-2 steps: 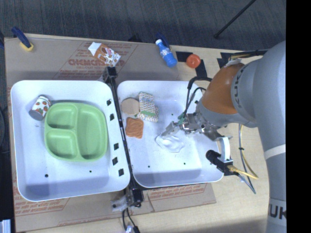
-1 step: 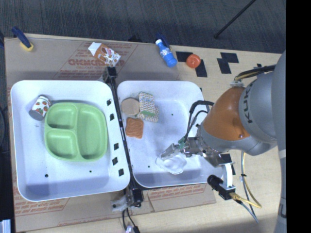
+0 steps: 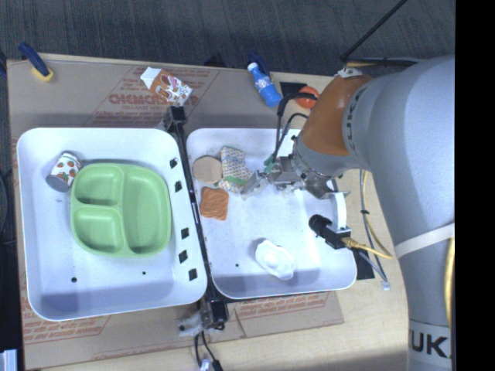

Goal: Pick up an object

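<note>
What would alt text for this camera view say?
A grey robot arm reaches into the right bin, its gripper beside a patterned cloth. That bin also holds an orange square and a white lump; the left bin holds a green tray.

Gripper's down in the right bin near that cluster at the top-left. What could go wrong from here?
1. The gripper sits beside the patterned pouch, tan disc and orange square, all crowded together; it may snag two or push them aside.
2. These look flat, so the fingers might slide over them.
</note>
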`<state>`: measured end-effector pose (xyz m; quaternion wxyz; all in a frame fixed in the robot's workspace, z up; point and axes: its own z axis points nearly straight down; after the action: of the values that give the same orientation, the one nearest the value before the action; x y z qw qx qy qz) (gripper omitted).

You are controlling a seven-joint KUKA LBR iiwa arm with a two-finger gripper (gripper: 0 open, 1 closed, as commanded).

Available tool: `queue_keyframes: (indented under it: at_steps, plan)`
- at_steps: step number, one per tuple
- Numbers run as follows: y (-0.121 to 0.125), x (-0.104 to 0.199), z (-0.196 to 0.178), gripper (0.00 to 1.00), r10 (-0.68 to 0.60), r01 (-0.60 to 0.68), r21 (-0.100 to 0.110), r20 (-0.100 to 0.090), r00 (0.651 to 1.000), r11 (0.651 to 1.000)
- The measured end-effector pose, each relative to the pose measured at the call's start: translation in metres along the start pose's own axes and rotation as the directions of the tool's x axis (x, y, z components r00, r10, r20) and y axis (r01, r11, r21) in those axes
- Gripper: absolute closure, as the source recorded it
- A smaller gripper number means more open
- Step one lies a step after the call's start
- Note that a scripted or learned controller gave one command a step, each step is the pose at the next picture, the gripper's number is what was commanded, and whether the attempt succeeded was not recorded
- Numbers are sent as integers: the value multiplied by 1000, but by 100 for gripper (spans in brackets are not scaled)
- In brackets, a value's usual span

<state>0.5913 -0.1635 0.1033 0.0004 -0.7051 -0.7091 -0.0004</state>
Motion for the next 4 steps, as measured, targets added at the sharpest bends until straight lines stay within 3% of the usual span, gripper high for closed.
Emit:
queue_keyframes:
  at_steps: [1,2,3,4]
  plan:
    - [-86,6,12,0,-1,1,5,0,1000,1000]
    - [-85,6,2,100,-7,7,5,1,1000,1000]
    - [-114,-16,-102,100,2,-2,-1,2,1000,1000]
    - [-62,3,-62,100,-2,2,3,1,1000,1000]
